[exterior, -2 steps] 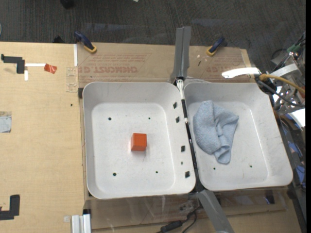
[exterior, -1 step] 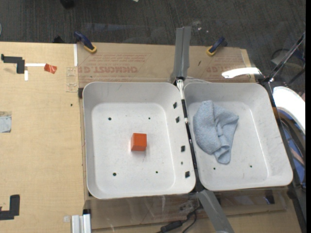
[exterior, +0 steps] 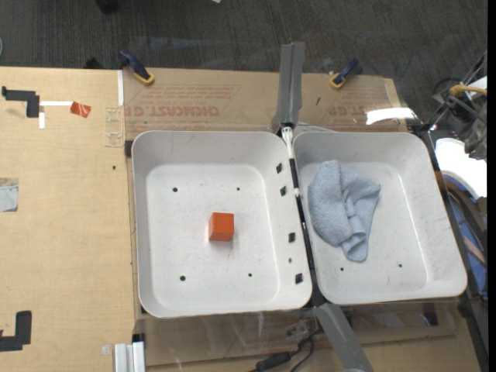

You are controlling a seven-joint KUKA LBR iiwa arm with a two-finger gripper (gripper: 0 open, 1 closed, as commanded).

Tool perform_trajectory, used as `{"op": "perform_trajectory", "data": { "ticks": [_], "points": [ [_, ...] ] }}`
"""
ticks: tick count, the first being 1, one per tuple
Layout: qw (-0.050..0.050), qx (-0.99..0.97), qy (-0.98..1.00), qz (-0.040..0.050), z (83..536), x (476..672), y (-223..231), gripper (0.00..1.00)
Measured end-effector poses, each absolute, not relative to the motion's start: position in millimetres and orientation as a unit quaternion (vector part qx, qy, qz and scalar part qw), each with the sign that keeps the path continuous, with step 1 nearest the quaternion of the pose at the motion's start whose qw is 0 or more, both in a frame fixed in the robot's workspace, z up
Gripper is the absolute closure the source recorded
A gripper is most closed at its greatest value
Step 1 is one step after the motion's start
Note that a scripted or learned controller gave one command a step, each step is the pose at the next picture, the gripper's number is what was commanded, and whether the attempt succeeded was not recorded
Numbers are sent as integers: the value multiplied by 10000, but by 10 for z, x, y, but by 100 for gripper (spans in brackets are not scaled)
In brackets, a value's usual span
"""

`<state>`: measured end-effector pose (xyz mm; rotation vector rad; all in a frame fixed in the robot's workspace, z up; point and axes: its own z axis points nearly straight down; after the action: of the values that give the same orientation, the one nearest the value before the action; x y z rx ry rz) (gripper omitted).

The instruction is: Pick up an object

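We look down on two white bins side by side: an orange block (exterior: 222, 227) sits near the middle of the left bin (exterior: 155, 285), and a crumpled blue cloth (exterior: 342, 206) lies toward the right bin's (exterior: 434, 270) left edge. We judge the pick not yet begun; next calls for bringing the gripper over one object, and its state we cannot tell.

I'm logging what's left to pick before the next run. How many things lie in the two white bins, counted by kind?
Orange block: 1, in the left bin
Light blue cloth: 1, crumpled in the right bin
Total: 2
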<state>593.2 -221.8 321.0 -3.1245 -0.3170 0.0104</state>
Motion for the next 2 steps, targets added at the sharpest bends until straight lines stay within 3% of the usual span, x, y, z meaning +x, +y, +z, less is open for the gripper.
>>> {"op": "perform_trajectory", "data": {
  "ticks": [1,2],
  "points": [
    [5,-9948,-1022,31,3062,6043,-2190,100],
    [2,-9946,-1035,20,4403,6277,-2216,100]
  ]
}}
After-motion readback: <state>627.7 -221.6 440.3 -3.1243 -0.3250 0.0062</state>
